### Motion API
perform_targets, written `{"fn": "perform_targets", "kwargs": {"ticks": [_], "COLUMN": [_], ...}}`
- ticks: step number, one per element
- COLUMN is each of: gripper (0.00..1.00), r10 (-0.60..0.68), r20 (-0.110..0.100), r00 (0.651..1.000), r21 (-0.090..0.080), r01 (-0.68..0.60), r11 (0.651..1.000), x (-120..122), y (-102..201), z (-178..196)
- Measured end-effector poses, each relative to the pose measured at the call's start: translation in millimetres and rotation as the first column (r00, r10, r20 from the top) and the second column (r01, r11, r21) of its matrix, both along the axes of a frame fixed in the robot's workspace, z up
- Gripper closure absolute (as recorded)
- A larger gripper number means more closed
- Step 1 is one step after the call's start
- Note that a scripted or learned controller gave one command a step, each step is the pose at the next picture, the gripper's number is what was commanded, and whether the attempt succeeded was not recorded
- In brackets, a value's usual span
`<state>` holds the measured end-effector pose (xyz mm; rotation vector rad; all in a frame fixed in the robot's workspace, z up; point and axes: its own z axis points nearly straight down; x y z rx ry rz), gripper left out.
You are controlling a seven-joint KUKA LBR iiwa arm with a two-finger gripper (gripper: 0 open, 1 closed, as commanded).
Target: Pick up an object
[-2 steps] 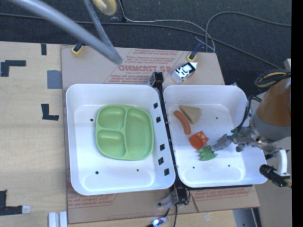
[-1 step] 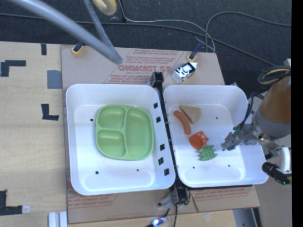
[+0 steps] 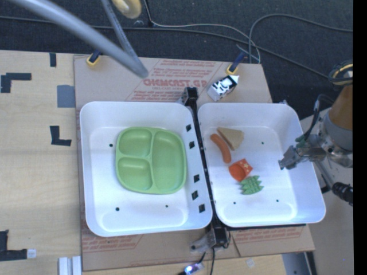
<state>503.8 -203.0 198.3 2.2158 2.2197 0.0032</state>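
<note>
The right bin point(image 3: 287, 208) holds a tan bread-slice toy point(image 3: 231, 136), an orange-red sausage point(image 3: 221, 148), a red-orange block point(image 3: 240, 169) and a green leafy piece point(image 3: 251, 184). My gripper point(image 3: 291, 158) hangs over the right bin's right side, well to the right of these toys and touching none of them. Nothing shows between its dark fingers. The arm's grey wrist with its orange band point(image 3: 341, 116) enters from the right edge.
The left bin point(image 3: 94, 211) carries a green divided plate point(image 3: 151, 159). A black divider with clips point(image 3: 196, 153) runs between the bins. Cables cross the dark floor at the back, and a grey pole point(image 3: 74, 22) slants across the top left.
</note>
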Motion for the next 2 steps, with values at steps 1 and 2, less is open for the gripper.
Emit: {"fn": "perform_targets", "kwargs": {"ticks": [1,2], "gripper": [1.0,1.0], "r10": [0.0,0.0], "r20": [-0.002,-0.004], "r00": [1.0,1.0], "r21": [0.001,0.001], "r01": [0.0,0.0], "r11": [1.0,1.0], "x": [2.0,2.7], "y": [0.0,0.3], "z": [42.3,68.0]}}
